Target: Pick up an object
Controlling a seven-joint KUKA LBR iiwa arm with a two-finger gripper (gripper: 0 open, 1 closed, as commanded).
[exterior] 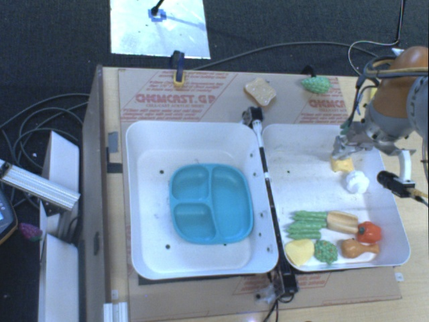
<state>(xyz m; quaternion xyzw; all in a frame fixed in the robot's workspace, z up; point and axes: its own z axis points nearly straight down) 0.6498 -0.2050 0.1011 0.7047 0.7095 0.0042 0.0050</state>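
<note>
- Hand [345,146]: metal, low in the right bin [295,146]; grip state cannot be told.
- Yellow block [342,165]: small, just beneath it.
- Tray [211,203]: blue, glossy, three-compartment, left bin [144,180].

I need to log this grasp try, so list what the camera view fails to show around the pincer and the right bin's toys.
- Pincer: too small and blurred to tell how its tips stand or whether it touches the yellow piece.
- Yellow piece: its upper part sits under the pincer, so its shape is unclear.
- Arm: cut off by the right edge.
- White object: too blurred to identify.
</note>
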